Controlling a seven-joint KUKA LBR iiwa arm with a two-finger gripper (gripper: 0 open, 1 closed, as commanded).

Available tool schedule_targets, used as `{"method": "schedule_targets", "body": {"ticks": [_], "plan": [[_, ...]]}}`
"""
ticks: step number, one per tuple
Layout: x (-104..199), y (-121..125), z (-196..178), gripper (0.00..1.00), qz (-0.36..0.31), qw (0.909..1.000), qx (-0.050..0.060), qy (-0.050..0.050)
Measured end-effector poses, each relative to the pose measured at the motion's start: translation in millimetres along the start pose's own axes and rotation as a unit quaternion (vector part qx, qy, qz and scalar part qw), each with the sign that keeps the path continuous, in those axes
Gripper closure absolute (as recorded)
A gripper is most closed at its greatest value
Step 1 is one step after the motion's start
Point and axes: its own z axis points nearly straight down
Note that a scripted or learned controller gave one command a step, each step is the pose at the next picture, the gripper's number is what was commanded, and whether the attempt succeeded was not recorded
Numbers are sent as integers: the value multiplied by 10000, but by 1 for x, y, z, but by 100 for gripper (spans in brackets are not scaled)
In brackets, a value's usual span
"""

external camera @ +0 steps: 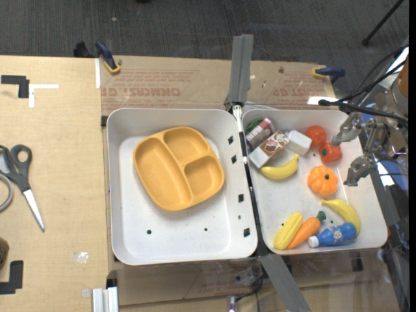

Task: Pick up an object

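The hand (354,153) hangs at the right edge of the right bin (374,203), its two fingers spread apart with nothing between them. Just left of it lie a small orange pumpkin (323,180) and, farther back, a red tomato (316,136) beside a red-orange pepper (330,152). At the bin's far left a dark can (258,130), a small brown carton (275,145) and a white block (299,142) crowd together, with a banana (281,168) just in front of them. Along the near wall sit a corn cob (287,231), a carrot (303,232) touching it, a blue and white bottle (335,234) and a second banana (344,210) (this one nearest the hand's side). The left bin (123,226) holds a yellow divided plate (179,168). Scissors (25,181) lie on the table (52,129) well to the left.
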Motion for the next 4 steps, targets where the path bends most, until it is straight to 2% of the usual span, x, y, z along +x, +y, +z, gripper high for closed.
{"method": "schedule_targets", "body": {"ticks": [1,2,3,4], "plan": [[45,-12,94,0,710,9975,0,3],[34,-37,194,0,1045,9945,0,-4],[33,-36,185,100,1021,9948,7,-17],[-73,-15,192,100,2376,9714,5,-23]]}}
